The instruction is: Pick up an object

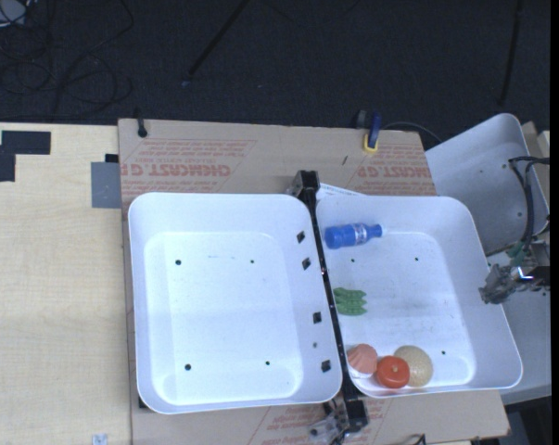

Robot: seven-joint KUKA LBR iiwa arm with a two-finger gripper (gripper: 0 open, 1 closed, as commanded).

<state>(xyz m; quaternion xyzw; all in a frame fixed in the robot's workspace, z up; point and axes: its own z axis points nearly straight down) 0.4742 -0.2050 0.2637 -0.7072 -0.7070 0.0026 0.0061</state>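
The right bin (446, 213) holds a blue bottle (352, 235) lying on its side near the far left corner. A small green object (349, 301) lies by the divider. At the near edge sit a pink piece (362, 359), a red round object (392, 372) and a tan round object (414, 363), close together. My gripper (507, 282) hangs at the right rim of this bin, outside it and well apart from all the objects. Nothing shows in its grasp.
The left bin (145, 248) stands beside the right one, with a black clamp strip (322, 286) between them. Both rest on a cardboard sheet (214, 160) on the wooden bench. A pale grey arm part (478, 160) rises at the back right.
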